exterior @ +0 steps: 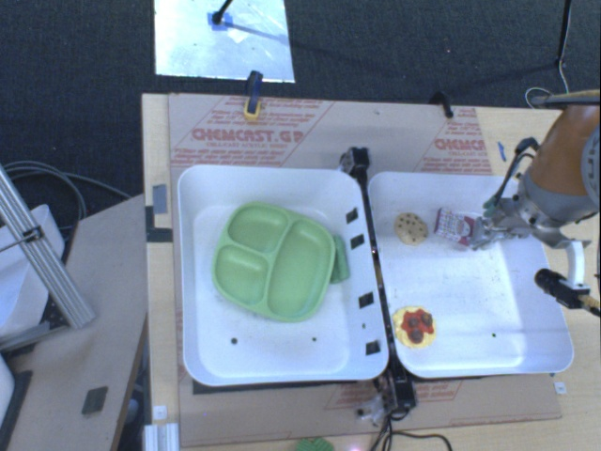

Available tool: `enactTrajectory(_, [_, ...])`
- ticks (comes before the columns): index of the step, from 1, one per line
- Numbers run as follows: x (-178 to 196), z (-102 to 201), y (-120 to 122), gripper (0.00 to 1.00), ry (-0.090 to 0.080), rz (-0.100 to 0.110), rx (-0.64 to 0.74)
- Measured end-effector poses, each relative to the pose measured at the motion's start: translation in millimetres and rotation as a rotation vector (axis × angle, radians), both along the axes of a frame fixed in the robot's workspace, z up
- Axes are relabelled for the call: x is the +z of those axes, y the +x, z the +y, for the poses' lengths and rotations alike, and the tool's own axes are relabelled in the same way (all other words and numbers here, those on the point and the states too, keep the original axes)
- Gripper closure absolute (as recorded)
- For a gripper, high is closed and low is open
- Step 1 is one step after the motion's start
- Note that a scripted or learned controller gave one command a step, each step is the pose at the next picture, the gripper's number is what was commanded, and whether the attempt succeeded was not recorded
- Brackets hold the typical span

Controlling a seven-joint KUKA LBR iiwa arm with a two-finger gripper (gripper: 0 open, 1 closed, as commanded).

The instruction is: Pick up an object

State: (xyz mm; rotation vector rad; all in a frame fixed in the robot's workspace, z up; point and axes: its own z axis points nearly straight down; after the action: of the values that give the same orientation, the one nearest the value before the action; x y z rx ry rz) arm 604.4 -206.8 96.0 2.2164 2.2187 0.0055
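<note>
A: Gripper point(481, 233)?
B: Down in the right bin point(526, 346), near its upper right part; fingertips right against the small red-and-white packet point(453, 225); too small and blurred to tell whether spread or pressed together, or whether pinching the packet at all.

A: Hard to make out elsewhere?
B: Arm point(563, 172) cut off at the right side, grey with an orange band; packet print unreadable; a black piece point(562, 289) sticking out below the wrist, over the bin's right rim, identity unclear; a green edge point(340, 263) peeking from beneath the tray, mostly hidden.

A: Containers and contents?
B: Two white bins side by side on the table point(160, 346), touching along the middle. Left bin point(207, 346): a green divided tray point(275, 262), three compartments, lying tilted. Right bin: a round tan cookie point(410, 227) just left of the packet, apart from it; a small pizza-like disc point(415, 327), yellow with red spots, near the lower left corner, well apart from the gripper.
</note>
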Motion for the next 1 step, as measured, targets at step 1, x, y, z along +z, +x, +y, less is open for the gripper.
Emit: enactTrajectory(1, [95.9,87.4,-21.7,1.0,0.003,0.003,0.008])
